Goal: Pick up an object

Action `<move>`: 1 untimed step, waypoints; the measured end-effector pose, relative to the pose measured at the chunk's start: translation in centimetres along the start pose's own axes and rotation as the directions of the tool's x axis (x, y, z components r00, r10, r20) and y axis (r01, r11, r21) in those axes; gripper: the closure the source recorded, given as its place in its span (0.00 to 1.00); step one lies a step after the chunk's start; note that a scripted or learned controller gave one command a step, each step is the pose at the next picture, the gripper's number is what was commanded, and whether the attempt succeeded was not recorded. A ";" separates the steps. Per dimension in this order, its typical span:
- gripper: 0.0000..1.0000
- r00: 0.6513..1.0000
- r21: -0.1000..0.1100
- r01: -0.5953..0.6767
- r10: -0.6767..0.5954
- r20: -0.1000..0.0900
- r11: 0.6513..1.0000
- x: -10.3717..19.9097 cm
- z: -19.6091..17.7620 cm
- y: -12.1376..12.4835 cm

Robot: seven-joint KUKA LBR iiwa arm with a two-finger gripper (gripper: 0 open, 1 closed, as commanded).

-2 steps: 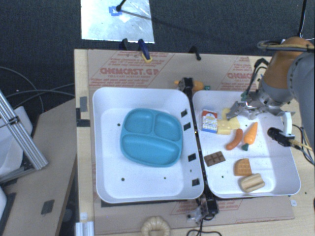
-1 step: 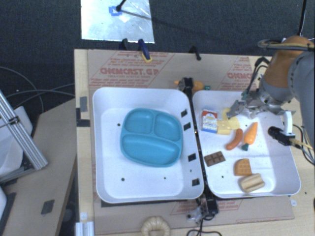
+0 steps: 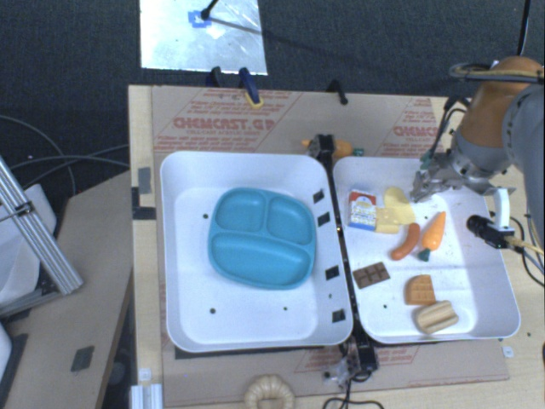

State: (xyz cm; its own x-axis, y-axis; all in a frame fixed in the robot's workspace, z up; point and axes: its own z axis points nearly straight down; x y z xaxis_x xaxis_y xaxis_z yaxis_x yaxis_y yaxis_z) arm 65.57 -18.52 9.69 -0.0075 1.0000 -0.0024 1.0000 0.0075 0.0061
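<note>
Nearest the camera, a pale ring-shaped object (image 3: 272, 393) lies at the front edge of the worktop (image 3: 213, 113), just below the two white bins. Behind it, the left bin (image 3: 183, 254) holds a blue divided plate (image 3: 261, 236), set near its middle.

Toy foods are scattered in the right bin (image 3: 494, 301). At the front lies a bread roll (image 3: 436, 316), with a tan waffle-like piece (image 3: 419, 290) just behind it and a brown chocolate bar (image 3: 371, 274) to the left. Further back sit a sausage (image 3: 405, 241) and an orange carrot (image 3: 433, 231), side by side and close together. A yellow cheese slice (image 3: 393, 210) lies behind them, touching a small red and white carton (image 3: 362, 210).

From the right, the grey arm (image 3: 498, 126) reaches over the back of the right bin. Its end effector (image 3: 423, 186) hangs just above the cheese slice's far corner. Whether its jaws are wide or narrow cannot be told at this angle, and nothing is visibly held.
</note>
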 end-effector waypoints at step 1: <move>1.00 1.000 -0.002 -0.002 0.002 0.000 1.000 -0.3 -6.0 1.1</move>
State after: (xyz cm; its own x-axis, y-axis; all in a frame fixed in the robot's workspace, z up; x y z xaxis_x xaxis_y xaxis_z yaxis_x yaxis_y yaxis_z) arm 66.65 -18.78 15.67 -0.0052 1.0000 -0.0020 1.0000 0.0052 0.0080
